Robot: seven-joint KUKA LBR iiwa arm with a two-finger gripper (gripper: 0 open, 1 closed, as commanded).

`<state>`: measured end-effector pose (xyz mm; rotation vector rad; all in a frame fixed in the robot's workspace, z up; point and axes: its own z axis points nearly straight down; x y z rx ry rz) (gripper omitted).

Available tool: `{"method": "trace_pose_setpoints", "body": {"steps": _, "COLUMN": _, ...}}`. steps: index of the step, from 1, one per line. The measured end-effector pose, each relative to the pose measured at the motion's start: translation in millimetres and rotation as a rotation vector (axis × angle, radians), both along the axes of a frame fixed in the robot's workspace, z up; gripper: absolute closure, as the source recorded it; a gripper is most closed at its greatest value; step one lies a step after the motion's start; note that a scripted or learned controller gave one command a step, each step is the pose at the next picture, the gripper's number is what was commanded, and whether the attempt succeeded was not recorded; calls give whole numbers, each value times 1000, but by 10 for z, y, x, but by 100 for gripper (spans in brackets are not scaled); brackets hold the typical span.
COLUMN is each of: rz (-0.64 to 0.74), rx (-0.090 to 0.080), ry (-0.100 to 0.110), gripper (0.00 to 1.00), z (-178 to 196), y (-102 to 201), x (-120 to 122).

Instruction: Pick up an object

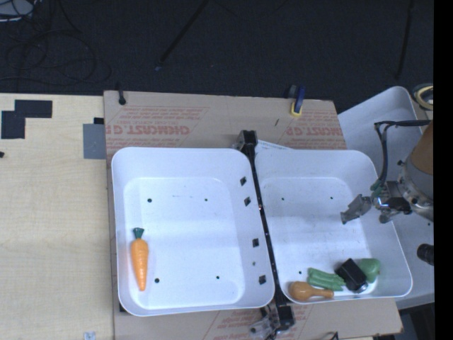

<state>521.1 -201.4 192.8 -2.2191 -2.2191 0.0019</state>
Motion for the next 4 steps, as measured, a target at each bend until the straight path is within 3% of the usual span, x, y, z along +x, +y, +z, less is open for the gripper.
{"method": "trace_pose_setpoints", "body": {"steps": 1, "rz": 8, "rx": -3, "ry": -16, "gripper": 0, "z": 1183, "y": 516, "x": 509}}
{"method": "trace_pose_setpoints", "body": {"steps": 2, "rz": 5, "rx": -6, "ry": -19, "gripper": 0, "z": 3546, "y": 688, "x": 1193}}
{"method": "trace_pose_setpoints", "body": {"steps": 3, "rz": -2, "rx": 1, "ry": 13, "gripper": 0, "z": 497, "y": 402, "x": 1203}}
{"method": "trace_pose_setpoints", "body": {"steps": 4, "rz": 3, "rx": -5, "ry": -20, "gripper": 0, "z": 3559, "y": 825, "x": 1225}}
